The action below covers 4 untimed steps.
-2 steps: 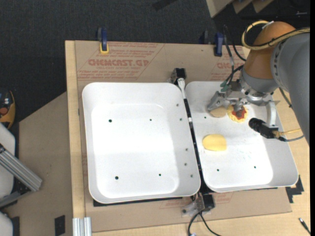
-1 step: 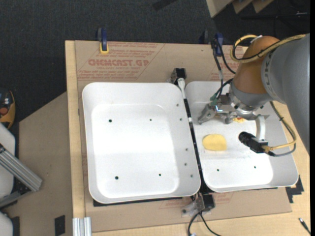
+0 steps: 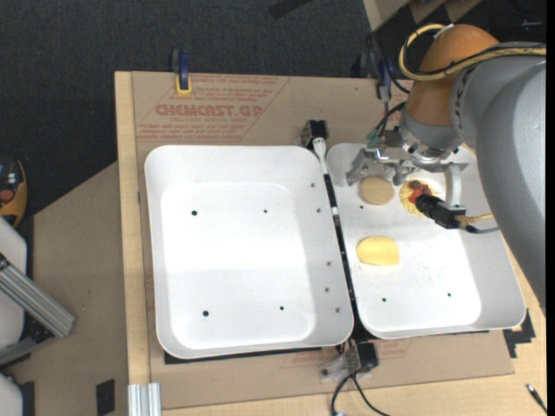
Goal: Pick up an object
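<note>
The claw [image 3: 379, 173] hangs over the far left part of the right bin [image 3: 451, 306], and the closest candidate for a pick is a tan round piece [image 3: 375, 192] lying flat on the bin floor, directly under the claw and showing just at its near edge. Seen from above, the wrist covers the meeting point, so I cannot tell whether the claw is released or clenched, nor whether it touches the piece at all. The piece looks about as broad as it is long, so it has no long axis to align with, and what matters is simply that it sits straight below rather than off to one side. A yellow oval lump [image 3: 378, 251] lies nearer in the same bin, well apart from the claw and almost in line with the tan piece, with its long axis running left to right. Just right of the tan piece is a small red and yellow thing [image 3: 414, 191], possibly another object, though it is too small to identify. The left bin [image 3: 234, 250] on the bench [image 3: 139, 137] plays no part here. In my judgement a straight descent would suit the tan piece, while the yellow lump would need a shift toward the near side first.
</note>
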Available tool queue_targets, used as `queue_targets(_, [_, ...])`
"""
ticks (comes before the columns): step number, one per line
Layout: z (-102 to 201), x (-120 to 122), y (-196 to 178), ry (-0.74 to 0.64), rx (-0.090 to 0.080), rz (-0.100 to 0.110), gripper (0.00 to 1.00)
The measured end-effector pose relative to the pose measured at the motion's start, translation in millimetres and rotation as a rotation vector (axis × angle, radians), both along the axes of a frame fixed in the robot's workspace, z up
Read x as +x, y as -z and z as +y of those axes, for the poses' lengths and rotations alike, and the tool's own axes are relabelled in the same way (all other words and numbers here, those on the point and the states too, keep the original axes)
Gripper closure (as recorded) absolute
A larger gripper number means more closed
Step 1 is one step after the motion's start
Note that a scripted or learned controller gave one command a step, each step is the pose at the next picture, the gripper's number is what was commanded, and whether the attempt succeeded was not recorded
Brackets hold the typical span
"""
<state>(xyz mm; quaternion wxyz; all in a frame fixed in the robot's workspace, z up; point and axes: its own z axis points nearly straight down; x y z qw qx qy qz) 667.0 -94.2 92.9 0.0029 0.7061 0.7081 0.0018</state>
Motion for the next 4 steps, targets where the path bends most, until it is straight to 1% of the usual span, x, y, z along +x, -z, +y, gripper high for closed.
queue_targets(1, [0, -2, -11, 0.001, -0.001, 0.001, 1.00])
queue_targets(2, [62, -5, -141, -0.005, 0.003, -0.009, 1.00])
queue_targets(3, [123, -15, -253, -0.005, 0.003, -0.008, 1.00])
queue_targets(4, [178, -50, -226, -0.001, 0.002, 0.012, 1.00])
